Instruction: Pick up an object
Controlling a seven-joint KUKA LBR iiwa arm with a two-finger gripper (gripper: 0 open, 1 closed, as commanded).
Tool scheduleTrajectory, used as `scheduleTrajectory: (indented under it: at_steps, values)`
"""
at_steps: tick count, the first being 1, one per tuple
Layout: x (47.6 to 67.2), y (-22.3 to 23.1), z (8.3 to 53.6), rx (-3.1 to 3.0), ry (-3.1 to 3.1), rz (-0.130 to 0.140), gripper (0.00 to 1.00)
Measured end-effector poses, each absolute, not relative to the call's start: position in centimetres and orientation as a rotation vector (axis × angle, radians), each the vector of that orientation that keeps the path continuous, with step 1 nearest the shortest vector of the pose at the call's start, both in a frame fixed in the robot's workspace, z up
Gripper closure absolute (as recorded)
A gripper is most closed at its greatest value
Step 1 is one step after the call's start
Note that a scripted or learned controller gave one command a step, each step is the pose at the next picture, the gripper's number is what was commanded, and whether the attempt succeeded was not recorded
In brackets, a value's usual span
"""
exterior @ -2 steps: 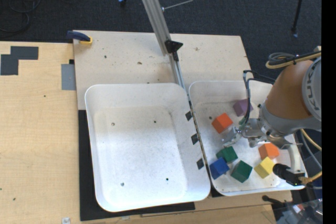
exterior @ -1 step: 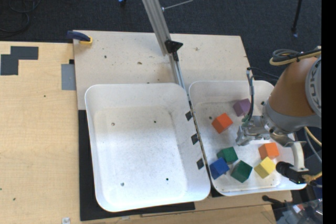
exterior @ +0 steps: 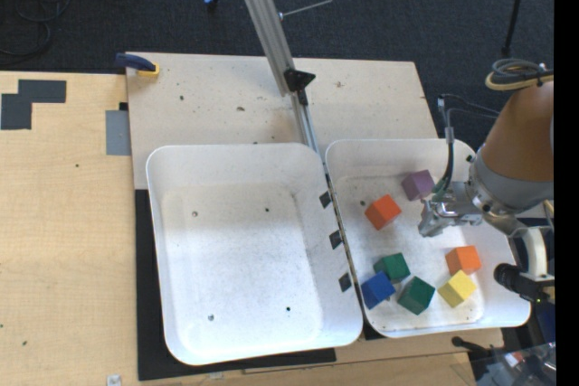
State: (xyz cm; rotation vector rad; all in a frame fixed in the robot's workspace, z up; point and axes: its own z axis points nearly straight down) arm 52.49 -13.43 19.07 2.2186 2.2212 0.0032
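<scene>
The pale wooden bench (exterior: 63,221) spreads across the left and far side of the scene, with a slanted aluminium rail (exterior: 269,18) rising from its far middle. On it sit two shallow white bins side by side. The left bin (exterior: 172,185) is the larger in view. The right bin (exterior: 357,160) holds all the coloured blocks.

The grey arm (exterior: 520,158), with its orange band, reaches in from the right over the right bin. Its gripper (exterior: 436,220) hangs low above the bin floor, in the gap between the blocks; whether it is released or clenched cannot be told, and no block shows in its grasp.

The blocks lie in two loose groups. At the far side, a purple block (exterior: 417,184) sits just beside the gripper, and an orange block (exterior: 383,211) lies to its left. At the near side, a large dark green block (exterior: 417,295) rests between a blue block (exterior: 377,288) on the left and a yellow block (exterior: 458,288) on the right. A smaller green block (exterior: 393,267) sits just beyond the blue one, touching it. A second orange block (exterior: 463,259) lies just beyond the yellow one.
</scene>
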Motion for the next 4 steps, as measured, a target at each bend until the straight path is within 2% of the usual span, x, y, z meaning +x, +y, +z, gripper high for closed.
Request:
scheduleTrajectory:
  at_steps: [1, 2, 3, 4]
  values:
    - [53.2, -13.7, 25.2, 2.218, 2.220, 0.004, 1.00]
    - [53.2, -13.8, 25.8, 2.219, 2.226, -0.001, 1.00]
    - [53.3, -8.9, 24.2, 2.221, 2.228, -0.002, 1.00]
    - [53.3, -3.8, 24.8, 2.219, 2.227, -0.002, 1.00]
